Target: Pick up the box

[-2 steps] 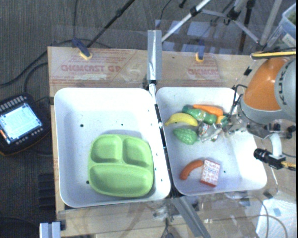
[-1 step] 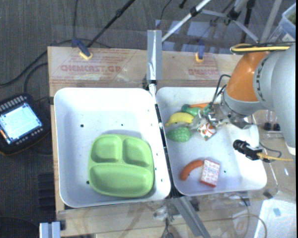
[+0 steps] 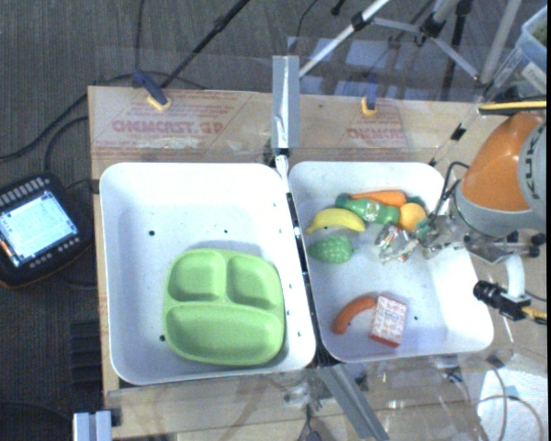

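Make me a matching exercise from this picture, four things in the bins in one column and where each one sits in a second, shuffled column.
Things:
1. green three-compartment plastic tray
2. small red and white box
3. yellow toy banana
4. orange toy carrot

Places:
A. right bin, near front, beside an orange sausage-shaped toy
B. right bin, far end of the pile
C. left bin
D. right bin, just beyond a round green toy

Pairs: 1-C, 2-A, 3-D, 4-B

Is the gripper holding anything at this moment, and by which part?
Cannot be told. The gripper sits low among the toy food in the right bin; the box lies untouched beside the sausage.
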`<state>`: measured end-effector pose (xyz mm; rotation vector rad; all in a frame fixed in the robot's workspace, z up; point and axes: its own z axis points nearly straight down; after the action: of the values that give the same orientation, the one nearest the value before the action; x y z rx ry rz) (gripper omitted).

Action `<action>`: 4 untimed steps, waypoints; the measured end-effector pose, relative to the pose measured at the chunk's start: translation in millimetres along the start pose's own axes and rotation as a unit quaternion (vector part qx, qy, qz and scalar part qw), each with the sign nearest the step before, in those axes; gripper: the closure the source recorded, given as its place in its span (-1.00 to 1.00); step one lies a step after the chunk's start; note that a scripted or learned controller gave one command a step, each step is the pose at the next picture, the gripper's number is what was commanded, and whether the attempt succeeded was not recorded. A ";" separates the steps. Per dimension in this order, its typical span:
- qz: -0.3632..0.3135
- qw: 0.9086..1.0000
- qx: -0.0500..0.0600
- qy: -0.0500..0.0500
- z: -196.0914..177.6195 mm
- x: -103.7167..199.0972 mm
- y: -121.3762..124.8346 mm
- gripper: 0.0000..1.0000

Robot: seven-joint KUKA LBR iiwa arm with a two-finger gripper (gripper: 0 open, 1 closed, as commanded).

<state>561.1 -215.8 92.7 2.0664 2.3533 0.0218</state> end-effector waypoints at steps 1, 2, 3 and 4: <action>-0.014 1.000 0.002 -0.004 3.7 49.4 40.5 -1.00; -0.013 1.000 0.003 -0.004 1.1 13.0 -44.2 -1.00; 0.029 1.000 0.002 0.002 1.9 -1.4 29.3 -1.00; -0.068 0.997 0.023 -0.001 5.2 32.5 90.8 -1.00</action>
<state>647.0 -171.8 89.1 1.9174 2.5106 -0.0347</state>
